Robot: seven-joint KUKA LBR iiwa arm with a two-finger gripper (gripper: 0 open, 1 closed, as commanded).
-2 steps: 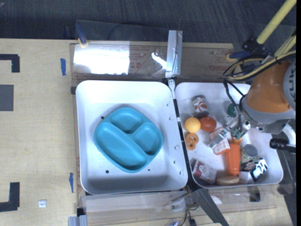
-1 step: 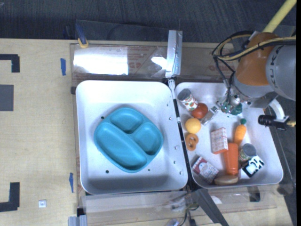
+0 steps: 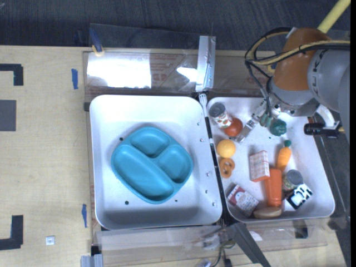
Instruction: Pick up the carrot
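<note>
I see the small tapered orange carrot (image 3: 284, 156) with its green top lying near the right wall of the right-hand shallow white plastic bin (image 3: 325, 171). The gripper (image 3: 261, 118) hangs over that bin's far edge; whether it is open or closed I cannot tell. A smooth blue sectioned tray (image 3: 152, 163) sits mid-floor in the left bin (image 3: 105, 121), on a pale wooden bench (image 3: 44, 149).
</note>
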